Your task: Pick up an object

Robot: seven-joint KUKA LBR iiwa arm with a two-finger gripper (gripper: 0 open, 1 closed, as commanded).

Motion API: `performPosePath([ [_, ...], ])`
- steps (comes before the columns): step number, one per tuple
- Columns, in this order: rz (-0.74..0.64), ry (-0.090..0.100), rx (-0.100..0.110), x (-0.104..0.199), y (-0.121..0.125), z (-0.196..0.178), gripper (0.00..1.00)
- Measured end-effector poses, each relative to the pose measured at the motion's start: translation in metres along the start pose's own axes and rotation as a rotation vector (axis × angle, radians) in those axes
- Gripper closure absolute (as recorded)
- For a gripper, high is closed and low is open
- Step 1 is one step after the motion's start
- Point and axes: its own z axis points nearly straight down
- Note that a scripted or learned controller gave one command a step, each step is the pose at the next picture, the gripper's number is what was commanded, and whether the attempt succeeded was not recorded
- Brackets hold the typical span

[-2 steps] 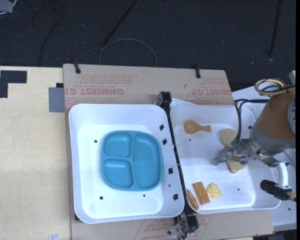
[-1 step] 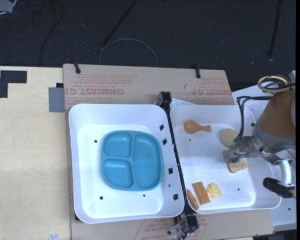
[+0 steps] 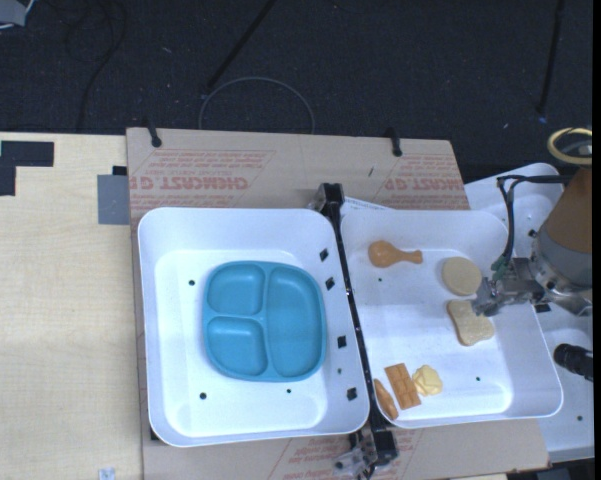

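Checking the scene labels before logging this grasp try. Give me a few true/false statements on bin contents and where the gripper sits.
1. The blue divided plate lies in the left bin. True.
2. The gripper is over the left bin. False: it is over the right bin, at its right side.
3. The drumstick-shaped piece lies near the right bin's far wall. True.
4. The toast-shaped piece lies on the blue divided plate. False: it lies on the right bin's floor, just below the gripper.
5. The round tan piece sits in the left bin. False: it is in the right bin.
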Motion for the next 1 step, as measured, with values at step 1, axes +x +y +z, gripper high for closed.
performPosePath([
  [1, -0.003, 0.0, 0.0, -0.0063, -0.0005, -0.0438, 1.0],
])
